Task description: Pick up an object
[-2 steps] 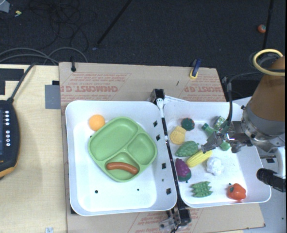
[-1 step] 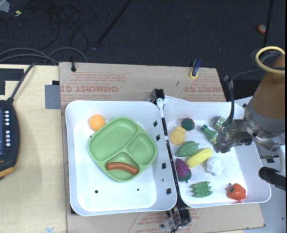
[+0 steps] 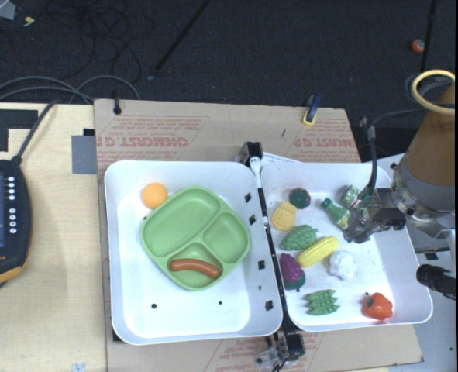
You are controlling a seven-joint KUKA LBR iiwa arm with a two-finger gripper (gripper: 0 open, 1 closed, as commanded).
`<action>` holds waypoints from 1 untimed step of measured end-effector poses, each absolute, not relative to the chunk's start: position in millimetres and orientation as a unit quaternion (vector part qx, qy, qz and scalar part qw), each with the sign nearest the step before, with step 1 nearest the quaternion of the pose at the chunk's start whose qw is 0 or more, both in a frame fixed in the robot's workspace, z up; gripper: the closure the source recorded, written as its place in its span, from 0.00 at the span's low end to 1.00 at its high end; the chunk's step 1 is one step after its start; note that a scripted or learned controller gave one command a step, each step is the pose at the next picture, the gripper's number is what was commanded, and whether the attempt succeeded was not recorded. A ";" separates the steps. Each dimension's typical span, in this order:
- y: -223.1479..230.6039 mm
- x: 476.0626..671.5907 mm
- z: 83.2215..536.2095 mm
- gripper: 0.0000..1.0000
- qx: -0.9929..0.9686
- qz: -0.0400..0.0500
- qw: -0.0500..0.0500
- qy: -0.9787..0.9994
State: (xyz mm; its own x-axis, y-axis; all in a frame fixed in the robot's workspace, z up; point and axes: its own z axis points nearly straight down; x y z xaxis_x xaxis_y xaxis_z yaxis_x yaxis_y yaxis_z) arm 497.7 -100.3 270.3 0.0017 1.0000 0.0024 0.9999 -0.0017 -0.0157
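Pincer [image 3: 358, 229] hovers above right bin [image 3: 414, 285] (grip state unclear), beside corn [image 3: 318, 250].

Two bins sit side by side on the bench. The left bin [image 3: 128, 301] holds a divided plate [image 3: 213, 219] with a sausage [image 3: 195, 266] in its near compartment and a ball [image 3: 154, 195] just behind the plate's left corner. The right bin [image 3: 414, 316] holds the corn [image 3: 318, 250] near its middle, a cauliflower [image 3: 342, 265] just right of it, a pea pod [image 3: 321, 301] nearer, and a tomato [image 3: 377, 306] at the near right. The gripper [image 3: 358, 231] sits low behind the cauliflower, possibly touching nothing.
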 end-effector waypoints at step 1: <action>-1.6 476.2 296.7 1.00 -0.703 0.001 0.003 -0.711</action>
